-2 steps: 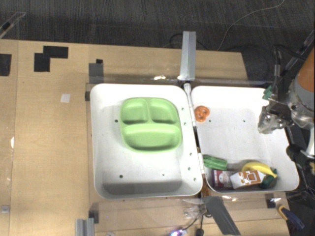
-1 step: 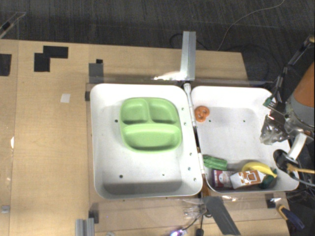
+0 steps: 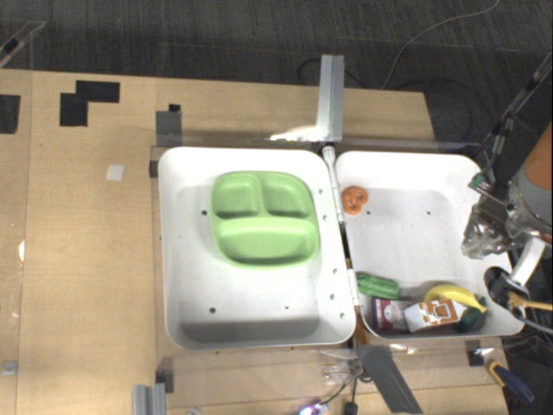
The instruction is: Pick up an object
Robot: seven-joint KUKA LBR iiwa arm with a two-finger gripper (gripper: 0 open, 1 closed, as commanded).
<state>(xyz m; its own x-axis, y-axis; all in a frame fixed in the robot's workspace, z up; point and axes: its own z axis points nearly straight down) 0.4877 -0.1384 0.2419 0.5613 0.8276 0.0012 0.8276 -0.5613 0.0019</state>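
A yellow plastic banana (image 3: pixel 455 297) lies along the right bin's (image 3: pixel 415 175) near wall. The pincer (image 3: pixel 484 239) hangs above that bin's right edge; whether it is apart or together, I cannot tell.

Robotics laboratory: a plywood table (image 3: pixel 78 258) carries two white bins (image 3: pixel 181 318) held by aluminium brackets (image 3: pixel 332 98); cables (image 3: pixel 449 24) run over dark carpet (image 3: pixel 173 24).

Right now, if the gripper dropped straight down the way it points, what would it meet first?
Probably bare floor of the right bin near its right wall. The gripper sits above the banana pile, though depth is unclear.
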